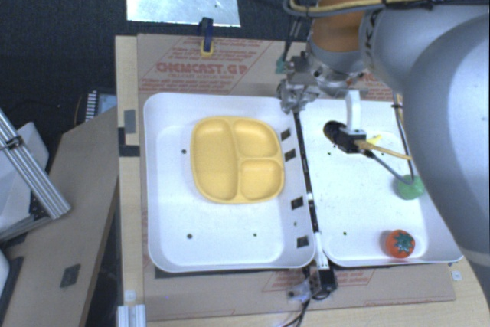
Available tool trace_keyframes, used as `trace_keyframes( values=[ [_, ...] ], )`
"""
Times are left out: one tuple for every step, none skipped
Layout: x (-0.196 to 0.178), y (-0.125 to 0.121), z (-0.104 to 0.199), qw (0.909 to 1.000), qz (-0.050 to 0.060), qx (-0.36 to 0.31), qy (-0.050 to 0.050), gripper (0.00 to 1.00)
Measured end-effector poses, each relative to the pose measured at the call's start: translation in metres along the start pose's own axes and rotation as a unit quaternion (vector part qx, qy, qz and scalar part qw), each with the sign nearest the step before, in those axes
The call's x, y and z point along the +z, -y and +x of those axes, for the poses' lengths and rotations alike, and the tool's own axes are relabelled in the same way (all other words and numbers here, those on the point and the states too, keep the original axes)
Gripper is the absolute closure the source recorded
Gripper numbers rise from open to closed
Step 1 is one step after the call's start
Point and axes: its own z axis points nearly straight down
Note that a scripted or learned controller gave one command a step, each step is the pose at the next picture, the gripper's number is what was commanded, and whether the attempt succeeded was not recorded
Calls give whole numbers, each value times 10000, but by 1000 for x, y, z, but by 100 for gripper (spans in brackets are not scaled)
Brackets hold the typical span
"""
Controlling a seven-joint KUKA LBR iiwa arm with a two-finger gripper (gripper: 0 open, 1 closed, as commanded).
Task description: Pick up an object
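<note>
Nearest, an orange toy point(400, 243) sits in the right bin's point(348, 203) front corner, with a green piece point(409, 188) beyond it. A yellow plate point(236, 159) lies in the left bin point(168, 226). My gripper point(295, 99) hangs at the far divide between the 2 bins, likely staging. I cannot tell its opening.

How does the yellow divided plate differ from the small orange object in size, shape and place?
Size: the yellow plate is far larger than the orange object. Shape: the yellow plate is flat with three compartments, while the orange object is round and compact. Place: the yellow plate lies mid-floor in the left bin, and the orange object sits near the right bin's lower right corner in the view. Both rest on white bin floors.
</note>
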Motion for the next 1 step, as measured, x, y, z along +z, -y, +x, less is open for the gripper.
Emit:
trace_keyframes(
  values=[
    [-13,3,49,10000,-1,1,-4,100]
  ],
)
